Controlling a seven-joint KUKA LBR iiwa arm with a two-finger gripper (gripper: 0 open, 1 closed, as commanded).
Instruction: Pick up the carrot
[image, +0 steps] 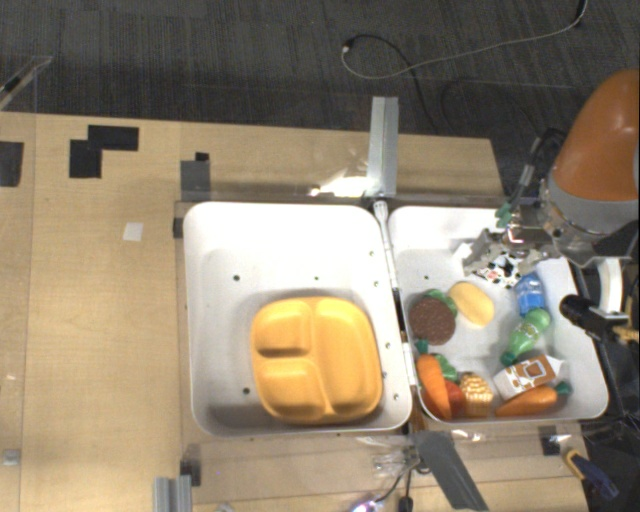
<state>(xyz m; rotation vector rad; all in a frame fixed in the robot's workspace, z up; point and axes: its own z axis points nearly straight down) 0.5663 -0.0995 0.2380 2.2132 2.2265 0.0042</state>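
An orange carrot (527, 401) with a green end lies along the front wall of the right bin (430, 235), partly under a small brown carton (527, 373). A second orange carrot-like piece (433, 386) with a green top lies at the front left corner of that bin. My gripper (507, 243) hangs over the back right part of the bin, well behind both orange pieces, with a black-and-white patterned item (494, 270) just below it. The arm's orange band (602, 130) rises at the right edge.
The right bin also holds a brown round patty (434, 317), a yellow lemon-like piece (473, 303), a blue bottle (529, 296), a green bottle (525, 336) and a corn cob (476, 388). A yellow divided plate (316, 357) lies in the left bin (220, 300).
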